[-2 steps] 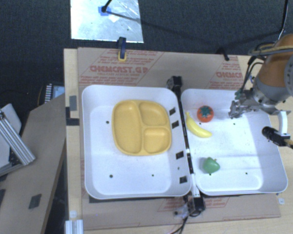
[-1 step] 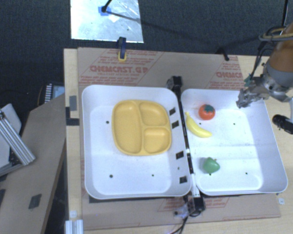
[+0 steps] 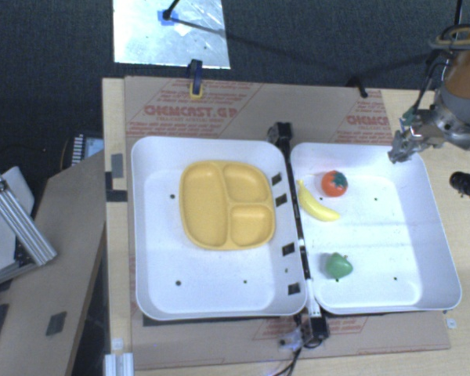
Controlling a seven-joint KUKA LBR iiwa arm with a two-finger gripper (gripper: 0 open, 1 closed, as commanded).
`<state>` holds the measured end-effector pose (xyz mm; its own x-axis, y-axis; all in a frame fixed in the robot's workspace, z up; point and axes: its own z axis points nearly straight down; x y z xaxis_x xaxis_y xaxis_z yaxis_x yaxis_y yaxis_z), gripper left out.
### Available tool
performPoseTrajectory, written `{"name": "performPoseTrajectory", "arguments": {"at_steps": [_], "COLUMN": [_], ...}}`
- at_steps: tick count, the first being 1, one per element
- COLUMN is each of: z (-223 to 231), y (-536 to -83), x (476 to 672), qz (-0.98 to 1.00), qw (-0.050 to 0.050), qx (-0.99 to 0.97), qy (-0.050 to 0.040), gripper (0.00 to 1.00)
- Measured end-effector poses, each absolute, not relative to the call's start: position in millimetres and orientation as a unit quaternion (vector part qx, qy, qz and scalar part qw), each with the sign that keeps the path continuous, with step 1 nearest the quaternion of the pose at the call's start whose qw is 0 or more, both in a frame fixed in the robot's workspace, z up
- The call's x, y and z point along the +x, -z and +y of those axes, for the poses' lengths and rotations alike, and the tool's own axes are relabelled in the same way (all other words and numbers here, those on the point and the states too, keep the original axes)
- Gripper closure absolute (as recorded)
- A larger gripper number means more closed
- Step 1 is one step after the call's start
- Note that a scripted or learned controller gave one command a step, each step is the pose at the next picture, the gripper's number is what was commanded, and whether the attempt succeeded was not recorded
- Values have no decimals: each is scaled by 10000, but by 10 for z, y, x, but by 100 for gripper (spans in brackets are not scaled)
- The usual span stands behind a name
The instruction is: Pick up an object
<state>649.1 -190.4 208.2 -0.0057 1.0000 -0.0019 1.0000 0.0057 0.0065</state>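
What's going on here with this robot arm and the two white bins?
A robot arm is set to pick up an object. Its gripper sits over the far right corner of the right bin, with nothing visibly held. That bin holds a tomato, a banana beside it, and a green pepper nearer the camera. The left bin holds a yellow divided plate. No pick has happened yet.

A robotics lab: taped cardboard bench (image 3: 243, 100), clamped white bins (image 3: 219, 304), aluminium framing (image 3: 16, 218).

The yellow tray (image 3: 225, 205) looks like smooth, matt plastic. Both white bins (image 3: 376, 233) seem glossy plastic, resting on printed cardboard (image 3: 219, 108).
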Motion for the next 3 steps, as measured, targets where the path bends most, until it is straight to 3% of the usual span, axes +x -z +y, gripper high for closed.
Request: {"name": "performPoseTrajectory", "arguments": {"at_steps": [1, 3], "z": [-1371, -405], "y": [-2114, -2136], "x": [6429, 6500], "qz": [7102, 7097], "qw": [4, 9], "qx": [7040, 7045], "qy": [-9, -10], "gripper": [100, 100]}}
